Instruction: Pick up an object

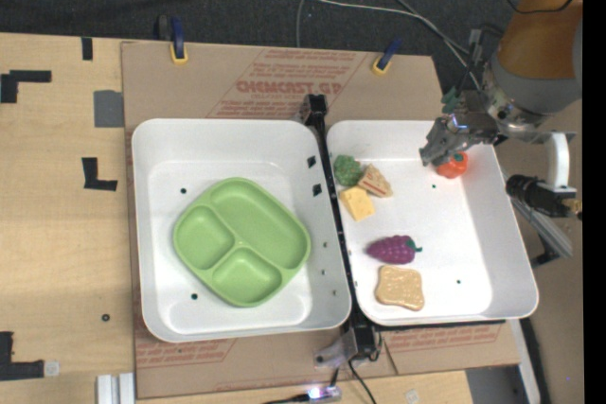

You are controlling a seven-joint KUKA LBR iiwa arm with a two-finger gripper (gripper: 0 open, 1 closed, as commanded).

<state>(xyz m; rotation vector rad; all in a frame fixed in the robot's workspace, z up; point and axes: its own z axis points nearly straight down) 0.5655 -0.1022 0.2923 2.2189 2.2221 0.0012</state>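
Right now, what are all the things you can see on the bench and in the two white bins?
white plastic bins: two, white, side by side on the cardboard sheet
green divided plate: one, light green, left bin
green toy broccoli: one, green, right bin, near the divider
tan wedge: one, tan, beside the broccoli
yellow cheese block: one, yellow, below the broccoli
purple toy grapes: one, purple, middle
toast slice: one, tan, front
orange-red toy: one, at the gripper
gripper: one, grey, right bin's far side

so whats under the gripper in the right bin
An orange-red toy sits under the gripper near the right bin's far corner. The gripper covers the toy's upper part, so its exact shape, and whether it is gripped, cannot be told.
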